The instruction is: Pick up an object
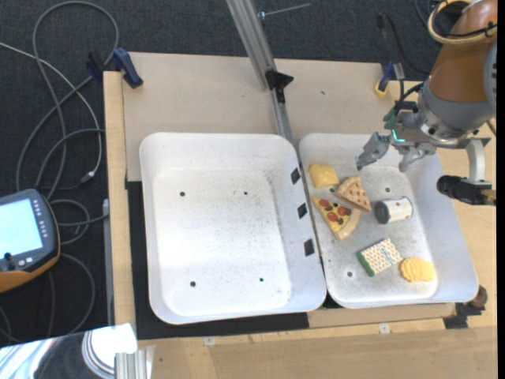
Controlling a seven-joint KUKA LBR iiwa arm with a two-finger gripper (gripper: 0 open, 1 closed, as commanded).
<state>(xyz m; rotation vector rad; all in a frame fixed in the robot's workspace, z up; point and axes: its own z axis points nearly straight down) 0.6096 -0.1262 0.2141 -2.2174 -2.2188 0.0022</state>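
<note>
My gripper (390,155) hangs over the back of the right bin (450,235), fingers spread open with nothing between them. Below it in that bin lie a yellow lump (323,174), two pizza slices (341,209), a small white and dark cylinder (393,209), a green-edged checkered block (379,257) and a yellow ridged piece (417,270). The cylinder sits just in front of the gripper, apart from it.
The left bin (221,227) sits beside the right one, with a row of black clips (302,210) between them. A metal pole (252,30) slants over the bench back. Blue clamps (126,65) grip the rear edge. A handheld pendant (24,235) lies off the bench at left.
</note>
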